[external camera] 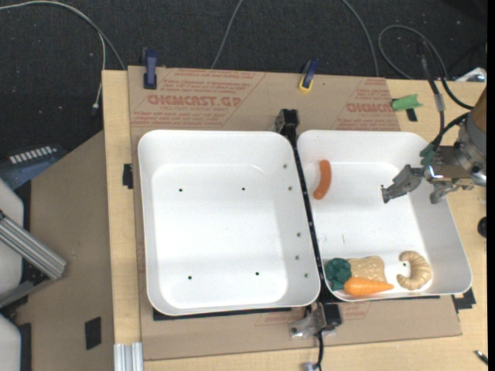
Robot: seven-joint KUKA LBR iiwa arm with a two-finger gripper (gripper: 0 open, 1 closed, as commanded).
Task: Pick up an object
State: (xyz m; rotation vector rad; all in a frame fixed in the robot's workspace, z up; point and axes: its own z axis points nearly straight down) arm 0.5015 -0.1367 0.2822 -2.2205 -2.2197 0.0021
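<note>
Hovering my gripper above the right bin, fingers spread wide, nothing between them. Sausage lies well beyond its fingertips, by the divider; carrot and croissant sit nearer the front wall. I judge the isolated sausage easiest: centre over it, then descend.

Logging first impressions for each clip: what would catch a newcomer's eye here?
Probably the sausage lying alone near the right bin's left wall. Next, the cluster along that bin's near edge: carrot, green toy, cracker, croissant. The gripper hangs over the right side.
</note>
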